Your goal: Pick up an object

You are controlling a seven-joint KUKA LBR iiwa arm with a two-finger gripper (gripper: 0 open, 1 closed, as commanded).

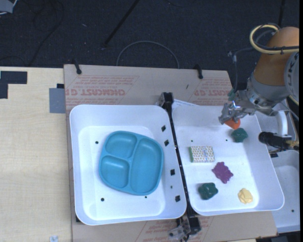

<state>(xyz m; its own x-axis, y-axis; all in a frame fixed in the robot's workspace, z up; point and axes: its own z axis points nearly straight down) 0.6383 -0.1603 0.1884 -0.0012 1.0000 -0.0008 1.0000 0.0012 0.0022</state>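
My gripper [233, 116] hangs over the far right part of the right bin [192, 120]. A small orange object [235, 122] shows just under its fingertips, and I cannot tell whether it is held. Close by on the bin floor lies a teal-green lump [239, 134]. Further toward the front are a patterned white block [201, 154], a purple piece [222, 172], a dark green piece [207, 190] and a yellow piece [245, 195].
The left bin [86, 135] holds a blue divided plate [130, 162]. A black divider [172, 150] runs between the bins. The arm's grey and orange body [272, 64] stands at the right, above the right bin's far corner.
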